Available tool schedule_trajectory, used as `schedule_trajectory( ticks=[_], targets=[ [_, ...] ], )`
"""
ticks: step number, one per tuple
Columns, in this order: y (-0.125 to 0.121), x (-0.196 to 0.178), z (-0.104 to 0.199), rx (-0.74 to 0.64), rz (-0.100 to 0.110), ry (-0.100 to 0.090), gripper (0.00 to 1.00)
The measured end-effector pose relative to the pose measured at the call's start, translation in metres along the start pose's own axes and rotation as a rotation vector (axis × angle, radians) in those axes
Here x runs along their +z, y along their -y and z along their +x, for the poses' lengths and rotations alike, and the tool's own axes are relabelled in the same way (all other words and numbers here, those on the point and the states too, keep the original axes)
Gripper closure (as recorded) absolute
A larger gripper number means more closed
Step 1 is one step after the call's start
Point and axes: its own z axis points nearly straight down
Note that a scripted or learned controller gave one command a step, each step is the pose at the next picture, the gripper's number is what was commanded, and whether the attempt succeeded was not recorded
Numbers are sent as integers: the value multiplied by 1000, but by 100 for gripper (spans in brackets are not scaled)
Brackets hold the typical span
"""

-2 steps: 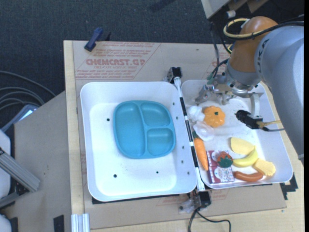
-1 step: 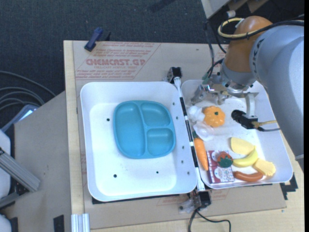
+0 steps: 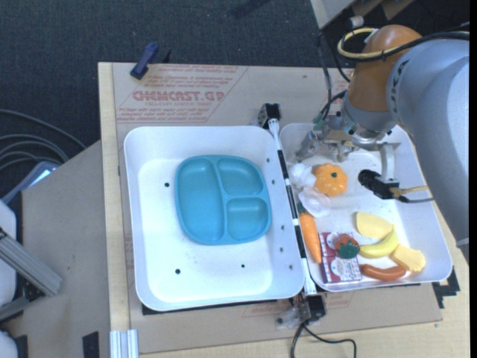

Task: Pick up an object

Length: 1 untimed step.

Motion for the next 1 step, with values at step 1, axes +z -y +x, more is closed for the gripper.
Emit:
schedule_trajectory(
  ticks=[1],
  targets=[
    [0, 0, -13, 1, -2, 1, 0]
  ],
)
